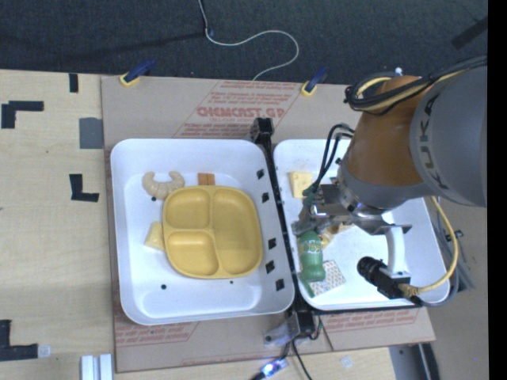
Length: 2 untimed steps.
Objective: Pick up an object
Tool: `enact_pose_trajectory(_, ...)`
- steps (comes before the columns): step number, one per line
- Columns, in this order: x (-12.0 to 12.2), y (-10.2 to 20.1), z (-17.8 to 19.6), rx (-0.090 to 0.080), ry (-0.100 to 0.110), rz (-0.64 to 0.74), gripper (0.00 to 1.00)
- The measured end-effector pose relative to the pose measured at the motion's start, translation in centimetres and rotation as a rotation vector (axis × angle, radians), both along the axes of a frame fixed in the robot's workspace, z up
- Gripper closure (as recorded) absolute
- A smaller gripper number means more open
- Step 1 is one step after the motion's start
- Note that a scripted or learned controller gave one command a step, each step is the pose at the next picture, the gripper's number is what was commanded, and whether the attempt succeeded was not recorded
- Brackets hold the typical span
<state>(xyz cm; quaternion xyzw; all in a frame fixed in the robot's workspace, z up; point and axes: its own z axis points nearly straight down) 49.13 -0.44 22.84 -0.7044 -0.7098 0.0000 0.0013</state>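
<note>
Hovering: tool [310,226] just above green bottle [311,261], right bin [424,287].

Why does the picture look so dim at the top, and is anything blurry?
Camera view: dark fabric behind the bench makes the top dim; the white bins are evenly lit, with soft shadows inside their walls; the yellow plate looks sharp; the arm, nearer the lens, looks large and slightly soft.

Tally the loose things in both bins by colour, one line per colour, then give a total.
Yellow: 3, the divided plate, the wedge at its left edge, the small block in the right bin
Beige: 1, the curved piece
Orange: 1, the small piece above the plate
Green: 1, the bottle
Patterned white: 1, the flat packet
Total: 7
</note>
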Motion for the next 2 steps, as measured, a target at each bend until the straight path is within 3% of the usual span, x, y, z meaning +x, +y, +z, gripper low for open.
enact_pose_trajectory(2,-0.2,10.1,-1.6,-0.001,0.002,0.0,1.0)
